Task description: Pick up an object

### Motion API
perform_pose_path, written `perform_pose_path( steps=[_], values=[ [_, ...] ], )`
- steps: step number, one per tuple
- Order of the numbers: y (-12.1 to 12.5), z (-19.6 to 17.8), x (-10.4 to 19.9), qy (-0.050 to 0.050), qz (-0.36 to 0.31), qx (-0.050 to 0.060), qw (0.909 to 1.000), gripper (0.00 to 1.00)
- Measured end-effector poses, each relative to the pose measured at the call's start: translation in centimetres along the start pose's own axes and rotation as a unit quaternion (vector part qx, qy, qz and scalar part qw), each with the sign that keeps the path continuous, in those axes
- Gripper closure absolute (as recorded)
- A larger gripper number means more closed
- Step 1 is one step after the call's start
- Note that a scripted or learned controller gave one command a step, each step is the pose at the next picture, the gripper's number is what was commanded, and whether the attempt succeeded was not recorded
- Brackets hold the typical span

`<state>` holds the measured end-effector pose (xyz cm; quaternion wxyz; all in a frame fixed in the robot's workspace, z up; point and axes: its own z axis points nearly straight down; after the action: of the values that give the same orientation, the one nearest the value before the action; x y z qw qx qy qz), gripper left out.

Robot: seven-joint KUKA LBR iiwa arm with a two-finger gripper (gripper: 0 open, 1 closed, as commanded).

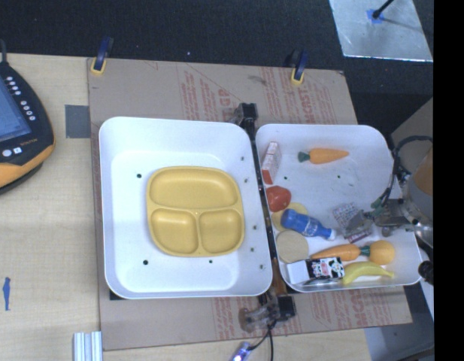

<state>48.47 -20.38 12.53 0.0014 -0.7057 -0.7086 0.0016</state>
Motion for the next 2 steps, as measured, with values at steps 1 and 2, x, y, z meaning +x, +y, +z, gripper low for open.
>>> perform_pose_path(
  steps=[1,2],
  values=[
    [3.3,2.9,4.7,-0.004,-0.002,-0.007,1.0000,0.00],
    [10.5,2.9,9.8,-0.003,-0.002,-0.007,1.0000,0.00]
  ],
)
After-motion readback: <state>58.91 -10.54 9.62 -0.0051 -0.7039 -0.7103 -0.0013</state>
